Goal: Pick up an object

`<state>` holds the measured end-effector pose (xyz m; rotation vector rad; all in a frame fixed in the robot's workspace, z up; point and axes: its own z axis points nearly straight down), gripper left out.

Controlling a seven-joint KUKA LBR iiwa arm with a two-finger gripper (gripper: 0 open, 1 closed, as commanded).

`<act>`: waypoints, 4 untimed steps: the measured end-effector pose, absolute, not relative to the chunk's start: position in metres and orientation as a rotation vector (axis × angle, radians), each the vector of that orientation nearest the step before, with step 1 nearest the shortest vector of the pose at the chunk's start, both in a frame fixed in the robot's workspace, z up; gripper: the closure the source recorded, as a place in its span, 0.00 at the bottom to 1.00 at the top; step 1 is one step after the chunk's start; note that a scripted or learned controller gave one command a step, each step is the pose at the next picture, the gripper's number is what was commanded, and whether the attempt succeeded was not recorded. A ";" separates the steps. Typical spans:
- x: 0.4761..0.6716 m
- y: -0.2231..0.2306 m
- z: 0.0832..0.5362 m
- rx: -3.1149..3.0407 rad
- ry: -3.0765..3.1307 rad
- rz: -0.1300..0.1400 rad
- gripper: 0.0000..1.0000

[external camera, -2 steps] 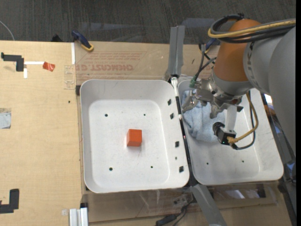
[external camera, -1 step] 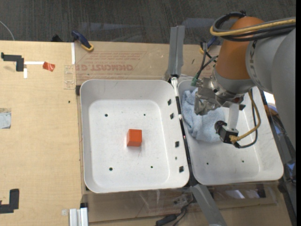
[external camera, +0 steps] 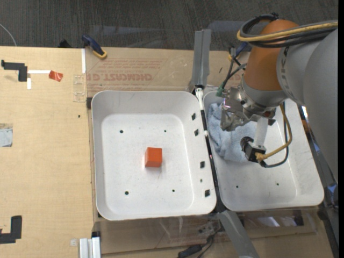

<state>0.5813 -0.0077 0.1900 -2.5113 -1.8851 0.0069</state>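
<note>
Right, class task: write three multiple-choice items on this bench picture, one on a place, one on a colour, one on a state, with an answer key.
1. Where does the small cube-shaped block lie?
A left white bin
B right white bin
C cardboard sheet

2. What colour is that block?
A green
B orange-red
C black

3. The pale blue crumpled cloth is
A folded flat
B hanging outside the bins
C bunched below the claw

Key:
1 A, the block sits on the left bin floor.
2 B, it shows orange-red.
3 C, the cloth lies rumpled in the right bin under the claw.
</note>
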 end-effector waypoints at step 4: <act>0.636 -0.037 0.190 -2.529 -1.864 0.006 1.00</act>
